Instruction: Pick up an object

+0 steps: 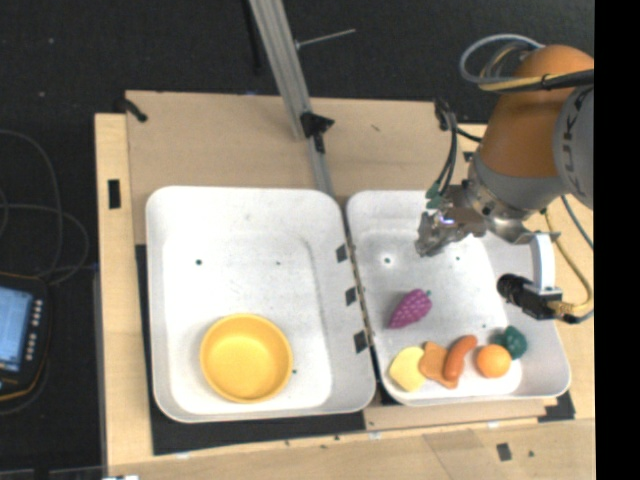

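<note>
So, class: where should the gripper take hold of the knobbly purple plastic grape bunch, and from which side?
Grip the purple grape bunch across its broad middle, from above: it lies flat and alone in the right-hand white bin, tapering to the view's lower left, bare floor along both long sides.

Purple grapes (pixel 410 308) lie near the middle of the right bin (pixel 462 286). Beyond the grapes, toward the bin's far side, the gripper (pixel 436 236) hangs over bare white floor, clear of the grapes, on the grey arm (pixel 520 138) that reaches in from the right. Nearer than the grapes, a row runs along the front wall: a yellow piece (pixel 406 368), an orange sausage (pixel 457 356), an orange ball (pixel 492 360) and a dark green piece (pixel 514 341). Well left of the grapes, in the left bin (pixel 240 248), sits a yellow bowl (pixel 246 357).
</note>
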`<control>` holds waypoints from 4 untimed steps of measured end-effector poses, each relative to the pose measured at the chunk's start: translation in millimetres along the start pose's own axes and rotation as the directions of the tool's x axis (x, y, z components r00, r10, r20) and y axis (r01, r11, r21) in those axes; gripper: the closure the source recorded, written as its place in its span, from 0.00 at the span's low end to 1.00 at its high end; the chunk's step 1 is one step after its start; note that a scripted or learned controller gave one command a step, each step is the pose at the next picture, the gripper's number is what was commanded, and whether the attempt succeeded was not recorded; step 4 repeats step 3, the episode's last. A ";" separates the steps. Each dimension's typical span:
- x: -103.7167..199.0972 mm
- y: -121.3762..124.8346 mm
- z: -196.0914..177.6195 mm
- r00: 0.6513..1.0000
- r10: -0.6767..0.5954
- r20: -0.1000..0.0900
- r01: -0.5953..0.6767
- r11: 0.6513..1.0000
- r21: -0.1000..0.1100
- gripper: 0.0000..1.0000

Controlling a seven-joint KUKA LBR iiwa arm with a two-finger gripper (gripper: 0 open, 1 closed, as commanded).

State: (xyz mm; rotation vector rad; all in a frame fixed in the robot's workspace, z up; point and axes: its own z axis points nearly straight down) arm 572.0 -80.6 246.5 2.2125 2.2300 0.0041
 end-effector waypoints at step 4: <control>144.2 -33.6 -1.0 1.000 0.004 0.000 -0.004 1.000 0.002 1.00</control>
